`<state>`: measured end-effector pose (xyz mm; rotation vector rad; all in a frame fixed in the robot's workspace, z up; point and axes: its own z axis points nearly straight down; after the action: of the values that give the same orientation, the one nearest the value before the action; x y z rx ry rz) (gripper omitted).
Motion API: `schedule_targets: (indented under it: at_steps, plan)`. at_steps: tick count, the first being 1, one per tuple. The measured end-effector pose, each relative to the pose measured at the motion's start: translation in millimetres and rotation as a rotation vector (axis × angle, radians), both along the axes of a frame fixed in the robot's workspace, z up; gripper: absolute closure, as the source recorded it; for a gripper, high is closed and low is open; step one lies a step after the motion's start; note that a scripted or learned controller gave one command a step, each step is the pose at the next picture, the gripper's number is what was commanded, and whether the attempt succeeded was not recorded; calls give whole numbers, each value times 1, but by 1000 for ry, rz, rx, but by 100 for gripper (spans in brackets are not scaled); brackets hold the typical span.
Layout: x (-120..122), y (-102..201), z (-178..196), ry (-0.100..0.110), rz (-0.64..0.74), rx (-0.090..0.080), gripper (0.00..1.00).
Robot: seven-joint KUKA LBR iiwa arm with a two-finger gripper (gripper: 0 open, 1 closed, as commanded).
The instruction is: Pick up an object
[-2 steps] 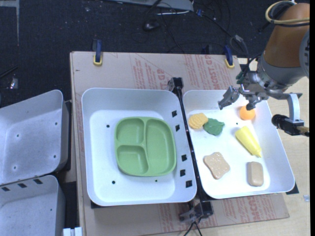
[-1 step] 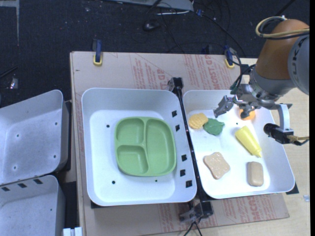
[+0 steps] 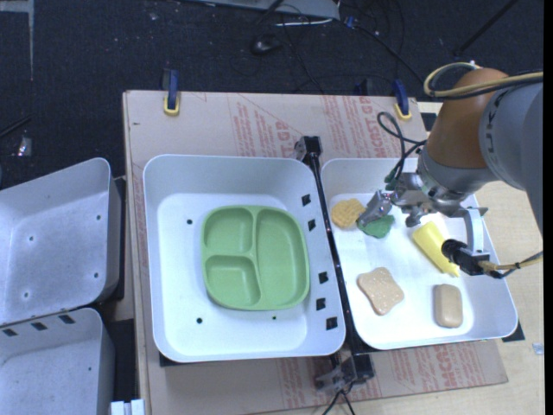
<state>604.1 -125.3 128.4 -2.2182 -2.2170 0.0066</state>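
A small green piece (image 3: 377, 226) lies in the right bin (image 3: 497, 314), toward its upper left part, and the pincer (image 3: 381, 209) is right on top of it. Whether the pincer is spread or pressed together I cannot tell, since its tips are lost against the green piece. I cannot say either that the piece is held.

At about nine o'clock from the green piece, just beside it, sits a round tan cracker (image 3: 347, 213). At four o'clock from it lies a yellow item (image 3: 433, 245), tilted, with something dark at its lower end. Lower in the same bin, at six o'clock from the green piece, rests a slice of toast (image 3: 380, 290), and at three o'clock from the toast, apart from it, a beige oblong piece (image 3: 448, 305) lies near the bin's lower right corner.

The arm (image 3: 484, 132) comes in from three o'clock and bends down over the bin's upper part.

The left bin (image 3: 168, 258) touches the right one along a black divider. It holds a green tray (image 3: 256, 258) with three compartments, lying flat near the middle.

Both bins stand on a tabletop (image 3: 225, 115) of brown board.
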Motion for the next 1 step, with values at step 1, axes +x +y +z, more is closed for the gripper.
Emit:
schedule_targets:
  at_steps: [1]
  plan:
    - [-1, 1, -39, -3, 0, 0, 0]
